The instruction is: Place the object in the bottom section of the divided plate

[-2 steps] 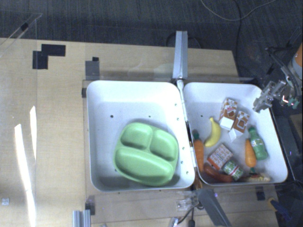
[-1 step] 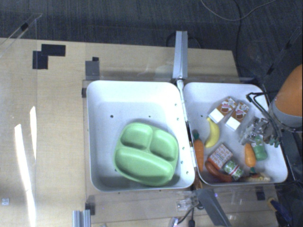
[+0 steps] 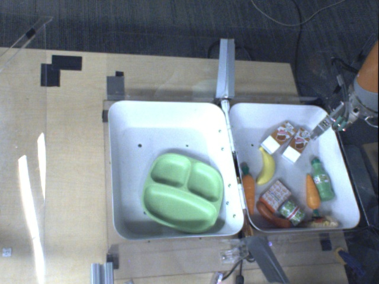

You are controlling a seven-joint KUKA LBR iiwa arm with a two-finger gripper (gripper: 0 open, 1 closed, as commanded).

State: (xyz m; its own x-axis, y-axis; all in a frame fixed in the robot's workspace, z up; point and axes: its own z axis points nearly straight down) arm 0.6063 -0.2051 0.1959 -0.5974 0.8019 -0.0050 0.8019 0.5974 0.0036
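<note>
A green divided plate (image 3: 183,189) lies in the left bin (image 3: 127,158), with two small sections at the back and one large section toward the front; nothing lies in it. My gripper (image 3: 324,126) hangs over the back right corner of the right bin (image 3: 349,209), just right of two small brown-and-white cartons (image 3: 289,141). I see nothing held in it. In the same bin lie a yellow banana (image 3: 267,165), a green bottle (image 3: 323,181) and an orange carrot (image 3: 312,192).
Another carrot (image 3: 249,194) lies along the right bin's left wall, beside a red checkered pack (image 3: 275,193) and a small green can (image 3: 291,210). A metal divider post (image 3: 225,70) stands between the bins at the back. Cables lie on the dark floor behind.
</note>
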